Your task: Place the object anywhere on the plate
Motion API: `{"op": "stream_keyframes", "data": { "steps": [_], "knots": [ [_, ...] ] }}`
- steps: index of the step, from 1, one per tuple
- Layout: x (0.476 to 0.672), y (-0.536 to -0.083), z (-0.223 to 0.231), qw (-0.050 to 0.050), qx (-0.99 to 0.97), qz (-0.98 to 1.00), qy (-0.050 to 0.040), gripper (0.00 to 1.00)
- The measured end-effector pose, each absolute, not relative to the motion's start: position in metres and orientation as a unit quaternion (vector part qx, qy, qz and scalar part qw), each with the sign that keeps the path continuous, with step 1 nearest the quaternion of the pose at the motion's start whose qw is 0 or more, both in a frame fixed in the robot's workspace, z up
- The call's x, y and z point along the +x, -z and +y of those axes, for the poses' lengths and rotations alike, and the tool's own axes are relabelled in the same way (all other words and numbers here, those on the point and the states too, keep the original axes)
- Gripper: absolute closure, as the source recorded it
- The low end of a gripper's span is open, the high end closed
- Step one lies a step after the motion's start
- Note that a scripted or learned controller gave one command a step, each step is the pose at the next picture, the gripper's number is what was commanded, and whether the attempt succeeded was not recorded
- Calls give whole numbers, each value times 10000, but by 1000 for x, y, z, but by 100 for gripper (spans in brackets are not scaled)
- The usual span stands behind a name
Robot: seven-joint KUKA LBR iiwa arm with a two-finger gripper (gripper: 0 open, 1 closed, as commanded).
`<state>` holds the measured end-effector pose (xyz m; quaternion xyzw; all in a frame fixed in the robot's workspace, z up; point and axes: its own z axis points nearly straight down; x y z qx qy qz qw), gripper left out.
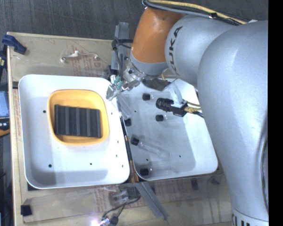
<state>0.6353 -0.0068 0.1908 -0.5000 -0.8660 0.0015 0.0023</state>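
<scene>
A yellow plate (78,98) with a dark ridged centre lies in the left white bin (33,164). My gripper (114,89) hangs over the top edge of the wall between the two bins, just right of the plate's upper right corner. A small greenish bit (116,81) shows at its tip, and I cannot tell whether it is held. A clear, hard-to-see object (153,149) lies in the lower middle of the right bin (198,159).
The grey arm with its orange band (151,32) covers the top and right of the right bin. A black cylinder with a cable (169,105) sticks out below the wrist. Clamps and brackets sit on the wooden bench (75,55) around the bins.
</scene>
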Motion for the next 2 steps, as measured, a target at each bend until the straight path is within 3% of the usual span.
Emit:
{"op": "stream_keyframes", "data": {
  "steps": [1,2],
  "knots": [
    [617,-191,10,18,-3830,-9237,-10,100],
    [583,-191,25,21,-2987,-9543,-9,100]
  ]
}}
